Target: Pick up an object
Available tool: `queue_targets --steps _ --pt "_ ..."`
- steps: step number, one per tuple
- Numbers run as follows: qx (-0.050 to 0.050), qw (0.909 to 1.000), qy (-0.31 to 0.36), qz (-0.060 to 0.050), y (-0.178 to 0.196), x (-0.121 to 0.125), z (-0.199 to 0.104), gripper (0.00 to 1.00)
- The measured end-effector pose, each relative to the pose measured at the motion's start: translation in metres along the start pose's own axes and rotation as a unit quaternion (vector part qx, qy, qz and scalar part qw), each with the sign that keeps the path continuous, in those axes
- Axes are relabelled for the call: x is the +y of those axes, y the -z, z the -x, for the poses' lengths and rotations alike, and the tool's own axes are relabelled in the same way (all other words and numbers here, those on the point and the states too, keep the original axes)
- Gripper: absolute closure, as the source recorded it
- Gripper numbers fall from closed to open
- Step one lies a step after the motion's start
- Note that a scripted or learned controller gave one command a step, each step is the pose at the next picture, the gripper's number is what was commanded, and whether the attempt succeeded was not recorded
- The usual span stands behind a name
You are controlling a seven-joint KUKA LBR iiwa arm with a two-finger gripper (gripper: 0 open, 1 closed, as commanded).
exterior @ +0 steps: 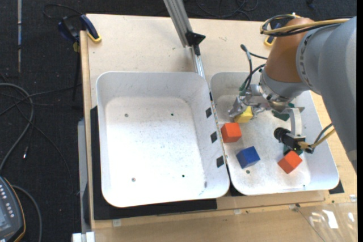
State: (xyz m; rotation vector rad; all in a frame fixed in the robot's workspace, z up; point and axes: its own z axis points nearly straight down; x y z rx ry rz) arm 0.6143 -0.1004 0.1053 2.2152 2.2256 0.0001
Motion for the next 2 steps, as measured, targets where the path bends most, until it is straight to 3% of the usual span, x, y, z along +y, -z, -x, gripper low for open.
queue_targets --steps 1,2 --pt "0.000 1.0000 0.001 0.005 0.096 0.054 -0.055 1.00" --pt "0.002 1.0000 0.002 -0.001 0.090 0.051 -0.132 1.00"
